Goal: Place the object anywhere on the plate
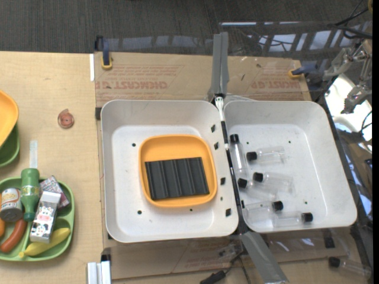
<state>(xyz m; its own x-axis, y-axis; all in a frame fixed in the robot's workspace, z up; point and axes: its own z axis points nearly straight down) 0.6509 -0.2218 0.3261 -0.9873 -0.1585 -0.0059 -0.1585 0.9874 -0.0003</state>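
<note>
Lying in the right bin (308,129), the little clear tubes (269,155) looked light, hard, slippery and easy to crack. Holding one across its middle seemed best. What the gripper was doing could not be told.

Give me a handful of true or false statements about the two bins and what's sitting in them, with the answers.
1. The orange plate lies in the left bin. True.
2. A dark ridged block rests on the plate. True.
3. The clear vials with black caps are on the plate. False: they lie in the right bin.
4. The right bin holds a single vial. False: several lie there.
5. The green tray of toy food sits inside the left bin. False: it rests on the wooden table, left of both bins.
</note>
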